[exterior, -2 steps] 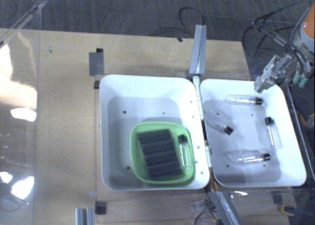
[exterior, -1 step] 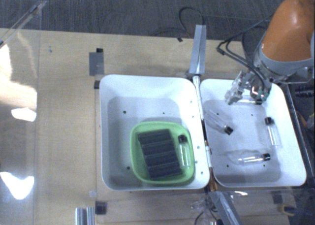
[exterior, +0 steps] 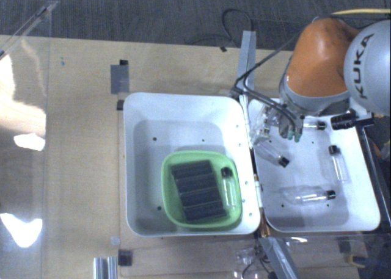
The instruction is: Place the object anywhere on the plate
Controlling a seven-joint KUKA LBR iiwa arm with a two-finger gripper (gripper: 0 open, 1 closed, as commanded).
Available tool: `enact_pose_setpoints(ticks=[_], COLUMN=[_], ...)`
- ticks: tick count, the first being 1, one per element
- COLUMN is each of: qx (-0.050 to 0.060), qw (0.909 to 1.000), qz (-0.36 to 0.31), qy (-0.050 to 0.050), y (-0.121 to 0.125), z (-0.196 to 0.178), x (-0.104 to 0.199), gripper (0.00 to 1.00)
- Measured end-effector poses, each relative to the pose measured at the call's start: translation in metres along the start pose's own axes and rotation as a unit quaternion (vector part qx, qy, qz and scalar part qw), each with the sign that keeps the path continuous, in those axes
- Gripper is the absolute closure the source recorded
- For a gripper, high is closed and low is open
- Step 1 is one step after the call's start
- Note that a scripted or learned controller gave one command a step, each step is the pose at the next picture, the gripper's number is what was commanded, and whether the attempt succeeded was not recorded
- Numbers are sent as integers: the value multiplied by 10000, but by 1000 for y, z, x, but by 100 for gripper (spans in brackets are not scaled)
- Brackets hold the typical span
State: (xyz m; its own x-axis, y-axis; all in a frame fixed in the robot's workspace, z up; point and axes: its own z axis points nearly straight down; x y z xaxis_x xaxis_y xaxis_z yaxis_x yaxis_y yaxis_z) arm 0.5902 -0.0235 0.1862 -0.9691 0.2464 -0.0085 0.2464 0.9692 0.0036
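I hover the pincer (exterior: 282,126) over the right bin's (exterior: 360,220) far-left corner, its opening too blurred to judge, and I should drop squarely onto the clear vial (exterior: 270,151) just beneath before crossing to the green plate (exterior: 166,177).

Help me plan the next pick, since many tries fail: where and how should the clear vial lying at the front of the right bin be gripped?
Grip the clear vial at mid-body, coming straight down from above, fingers closing across its narrow width. It lies flat and roughly left-right on the right bin floor, dark cap at its right end, with open floor around it.
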Motion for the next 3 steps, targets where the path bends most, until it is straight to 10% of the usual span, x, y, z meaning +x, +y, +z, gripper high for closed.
enact_pose_setpoints(ticks=[1, 2, 3], qx=[-6, -14, -14], qw=[9972, 9901, 9676], qz=[-747, -1403, -2524], qy=[-22, -22, 5], y=[46, 112, 142], z=[-36, -136, 1], x=[-47, -25, -39], gripper=[100, 100, 100])
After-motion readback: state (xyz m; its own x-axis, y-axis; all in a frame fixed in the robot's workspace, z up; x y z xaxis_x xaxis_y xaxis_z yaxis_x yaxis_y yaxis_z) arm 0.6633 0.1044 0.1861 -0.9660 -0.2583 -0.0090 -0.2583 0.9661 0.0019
